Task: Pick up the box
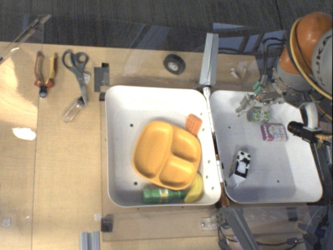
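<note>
A: Where's the box?

B: Small purple-and-white box (273, 132) lies flat in the right bin (291, 191), upper right part, nothing gripping it.

A: And your end effector?

B: My end effector (256, 107) hangs just left of the box and above it, over the bin's back area. Whether it's spread or pressed together, I cannot tell.

A: Anything else nearby?

B: Black-and-white carton (241, 164) near the bin's left wall. Left bin (117, 139): yellow divided tray (167, 154), orange block (193, 123), green bottle (161, 194). Scissors (78, 69), pliers (45, 73) and tape roll (174, 63) on the worktop (57, 181).
</note>
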{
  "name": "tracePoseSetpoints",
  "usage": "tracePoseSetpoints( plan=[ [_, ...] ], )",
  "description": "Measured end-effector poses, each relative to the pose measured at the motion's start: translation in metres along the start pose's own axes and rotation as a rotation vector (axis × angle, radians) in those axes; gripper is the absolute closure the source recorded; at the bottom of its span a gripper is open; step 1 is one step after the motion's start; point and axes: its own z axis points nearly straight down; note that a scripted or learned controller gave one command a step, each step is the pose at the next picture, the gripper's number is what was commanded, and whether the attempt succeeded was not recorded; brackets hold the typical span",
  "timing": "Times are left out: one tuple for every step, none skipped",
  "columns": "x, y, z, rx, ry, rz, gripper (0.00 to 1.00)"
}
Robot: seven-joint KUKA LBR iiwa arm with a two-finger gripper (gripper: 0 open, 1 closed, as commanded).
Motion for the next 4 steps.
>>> tracePoseSetpoints(
  plan=[
    [-0.047, -0.011, 0.08, 0.006, 0.001, 0.003, 0.0],
    [-0.077, -0.02, 0.09, -0.015, -0.005, 0.027, 0.0],
    [-0.075, -0.029, 0.088, -0.027, -0.011, -0.018, 0.0],
    [-0.075, -0.033, 0.088, -0.027, -0.013, -0.033, 0.0]
  ],
)
